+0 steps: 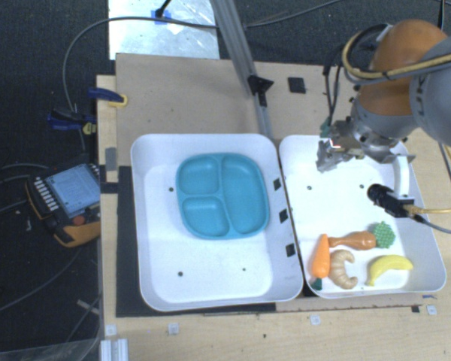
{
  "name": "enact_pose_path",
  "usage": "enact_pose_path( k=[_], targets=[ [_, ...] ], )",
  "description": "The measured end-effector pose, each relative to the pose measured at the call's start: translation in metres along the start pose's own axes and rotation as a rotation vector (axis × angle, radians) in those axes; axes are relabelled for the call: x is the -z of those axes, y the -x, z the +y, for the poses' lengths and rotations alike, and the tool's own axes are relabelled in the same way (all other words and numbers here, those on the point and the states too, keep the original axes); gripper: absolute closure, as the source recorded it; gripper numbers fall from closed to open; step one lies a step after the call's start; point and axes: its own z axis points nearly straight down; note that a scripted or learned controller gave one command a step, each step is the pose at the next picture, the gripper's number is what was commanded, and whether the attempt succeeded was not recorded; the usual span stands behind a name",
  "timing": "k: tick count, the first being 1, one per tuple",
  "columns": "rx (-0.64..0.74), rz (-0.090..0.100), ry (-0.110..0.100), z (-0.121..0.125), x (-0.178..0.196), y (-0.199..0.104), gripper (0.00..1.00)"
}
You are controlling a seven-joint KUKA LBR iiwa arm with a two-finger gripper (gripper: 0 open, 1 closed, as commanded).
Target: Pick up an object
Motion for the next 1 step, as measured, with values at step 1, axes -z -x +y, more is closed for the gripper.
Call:
enact_pose_path(
  k=[1],
  targets=[
    [0.002,0.001,0.0,-0.011,-0.0033,-0.06,1.0]
  ],
)
